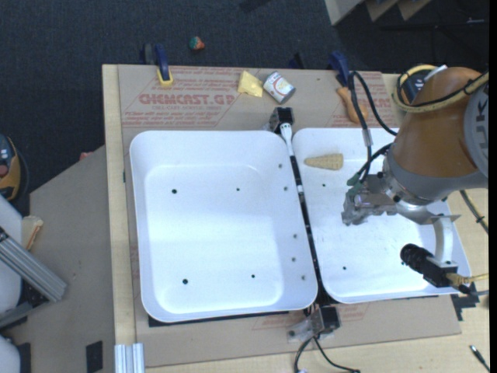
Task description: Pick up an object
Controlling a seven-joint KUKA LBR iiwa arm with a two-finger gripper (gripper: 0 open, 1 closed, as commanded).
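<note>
Gripper (356, 210) low over the right-hand bin (373, 264), grip state can't tell; tan cone (324, 161) at its 11 o'clock, apart.

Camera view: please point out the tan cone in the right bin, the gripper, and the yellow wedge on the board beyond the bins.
tan cone (324, 162), camera view, middle of its body.
gripper (352, 212), camera view, its tip end.
yellow wedge (250, 85), camera view, middle of its face.
</note>
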